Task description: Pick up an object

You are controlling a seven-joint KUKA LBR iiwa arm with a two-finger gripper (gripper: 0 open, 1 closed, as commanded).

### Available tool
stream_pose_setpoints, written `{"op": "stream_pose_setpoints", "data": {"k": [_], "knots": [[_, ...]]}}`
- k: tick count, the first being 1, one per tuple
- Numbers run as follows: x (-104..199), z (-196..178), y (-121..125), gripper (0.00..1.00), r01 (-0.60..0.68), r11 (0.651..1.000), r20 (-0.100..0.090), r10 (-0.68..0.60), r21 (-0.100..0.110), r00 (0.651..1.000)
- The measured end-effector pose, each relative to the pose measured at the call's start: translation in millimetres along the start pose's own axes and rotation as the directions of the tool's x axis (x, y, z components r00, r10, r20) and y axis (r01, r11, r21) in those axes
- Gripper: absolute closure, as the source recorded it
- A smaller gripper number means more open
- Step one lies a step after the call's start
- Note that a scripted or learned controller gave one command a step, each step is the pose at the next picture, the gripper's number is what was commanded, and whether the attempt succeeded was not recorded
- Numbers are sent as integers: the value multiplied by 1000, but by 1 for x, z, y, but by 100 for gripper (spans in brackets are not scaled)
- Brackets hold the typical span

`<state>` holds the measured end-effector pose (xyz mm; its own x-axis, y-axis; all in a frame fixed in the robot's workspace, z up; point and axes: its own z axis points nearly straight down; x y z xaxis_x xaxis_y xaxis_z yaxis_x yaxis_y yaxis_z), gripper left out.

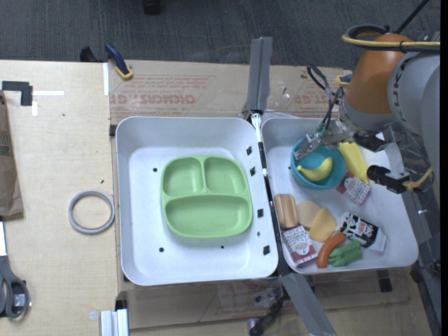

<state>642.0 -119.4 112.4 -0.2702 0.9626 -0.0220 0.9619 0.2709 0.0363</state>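
Observation:
My gripper hangs low at the back of the right bin, over the far rim of a blue bowl. A yellow banana lies in that bowl, just below the gripper. Nothing can be seen held. Beside the bowl on the right is a yellow block and a small packet. Nearer the front lie a bread roll, a yellow slice, a carrot, a green toy, a black-and-white carton and a red-and-white packet.
The left bin holds a green divided plate. On the bench to the left are a tape ring, scissors and a brown bag. A blue clamp sits at the back.

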Motion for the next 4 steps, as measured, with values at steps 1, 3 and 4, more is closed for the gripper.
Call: {"op": "stream_pose_setpoints", "data": {"k": [1,3,4], "knots": [[-7,7,-27,0,135,991,-10,-134,10,991],[-17,8,-3,0,85,996,-13,-85,13,996],[-21,8,11,0,135,990,-20,-134,40,991]]}}
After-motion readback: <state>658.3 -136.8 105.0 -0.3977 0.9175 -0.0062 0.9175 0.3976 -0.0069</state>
